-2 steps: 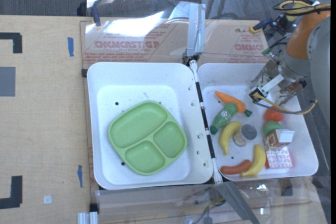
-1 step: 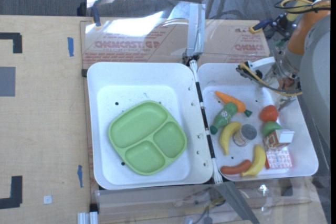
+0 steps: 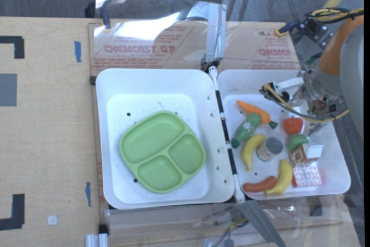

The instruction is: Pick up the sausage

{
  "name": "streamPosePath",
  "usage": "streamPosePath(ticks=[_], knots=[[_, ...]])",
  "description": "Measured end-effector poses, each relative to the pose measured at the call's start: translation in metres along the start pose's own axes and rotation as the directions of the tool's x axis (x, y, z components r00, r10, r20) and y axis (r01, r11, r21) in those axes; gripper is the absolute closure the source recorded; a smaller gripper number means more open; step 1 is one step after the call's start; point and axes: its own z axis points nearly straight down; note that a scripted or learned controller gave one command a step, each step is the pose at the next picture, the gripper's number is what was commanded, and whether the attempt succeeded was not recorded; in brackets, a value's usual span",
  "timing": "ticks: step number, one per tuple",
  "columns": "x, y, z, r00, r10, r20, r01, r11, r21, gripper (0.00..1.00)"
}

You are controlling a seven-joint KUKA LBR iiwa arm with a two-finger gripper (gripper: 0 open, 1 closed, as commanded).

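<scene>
Looking down from the one camera at a slant on a light wood table (image 3: 46, 124) with two white bins side by side. Left bin (image 3: 110, 95): holding a green plate (image 3: 162, 151) with three sections, lying flat. Right bin (image 3: 341, 173): full of toy food. Sausage (image 3: 259, 185), reddish brown, lying flat near the front edge of the right bin, touching the lower end of a yellow banana (image 3: 284, 177). Second banana (image 3: 252, 151) just above it, beside a small jar (image 3: 266, 150) with a grey lid. Green bottle (image 3: 246, 130) tilted near the bin's left wall, orange carrot (image 3: 254, 112) just above it. Red tomato (image 3: 293, 125) further right, and a red and white box (image 3: 306, 170) at the front right. Grey arm with orange band (image 3: 331, 58) reaching in from the right, wrist and wires over the back right part of the right bin, well apart from the sausage. Pincer (image 3: 312, 115) near the tomato; cannot tell whether released or clenched.
</scene>
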Motion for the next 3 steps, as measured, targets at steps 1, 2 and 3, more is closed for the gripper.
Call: streamPosePath(ticks=[1,2,3], knots=[[0.0,0.0,-0.01,1.0,-0.002,0.001,0.002,1.0,0.001,1.0],[0.0,-0.001,-0.01,1.0,-0.002,0.002,0.002,1.0,0.001,0.0],[0.036,0.035,-0.037,0.995,-0.102,-0.003,0.102,0.995,-0.003,0.0]])
